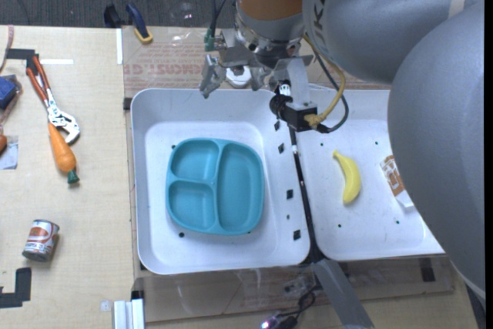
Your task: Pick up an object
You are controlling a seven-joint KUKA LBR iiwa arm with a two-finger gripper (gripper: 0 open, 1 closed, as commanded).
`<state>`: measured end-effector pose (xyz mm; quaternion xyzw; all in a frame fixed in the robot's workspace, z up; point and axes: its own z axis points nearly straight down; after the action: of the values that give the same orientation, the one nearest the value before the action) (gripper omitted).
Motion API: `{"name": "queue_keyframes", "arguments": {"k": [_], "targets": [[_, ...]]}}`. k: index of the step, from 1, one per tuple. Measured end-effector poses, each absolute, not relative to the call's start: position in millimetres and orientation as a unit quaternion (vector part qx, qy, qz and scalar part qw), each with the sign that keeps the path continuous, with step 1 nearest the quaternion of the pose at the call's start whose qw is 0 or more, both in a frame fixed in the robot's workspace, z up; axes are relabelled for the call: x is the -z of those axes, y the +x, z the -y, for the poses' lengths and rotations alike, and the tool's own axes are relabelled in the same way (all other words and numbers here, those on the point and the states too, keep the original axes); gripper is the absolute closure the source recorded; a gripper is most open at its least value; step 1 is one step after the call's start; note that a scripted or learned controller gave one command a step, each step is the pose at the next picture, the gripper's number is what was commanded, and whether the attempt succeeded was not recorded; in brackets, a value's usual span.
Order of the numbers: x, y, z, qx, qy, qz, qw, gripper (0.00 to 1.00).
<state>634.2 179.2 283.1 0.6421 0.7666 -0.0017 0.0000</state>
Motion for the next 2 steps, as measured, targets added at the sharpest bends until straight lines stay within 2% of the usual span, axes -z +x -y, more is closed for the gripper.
{"name": "queue_keyframes", "arguments": {"k": [1,2], "targets": [[-313.5,618.1,-195.1,0.0013,0.722,-0.692,0.000,0.00],[-153.8,620.3,-227.2,0.0029,0.771,-0.637,0.000,0.00]]}}
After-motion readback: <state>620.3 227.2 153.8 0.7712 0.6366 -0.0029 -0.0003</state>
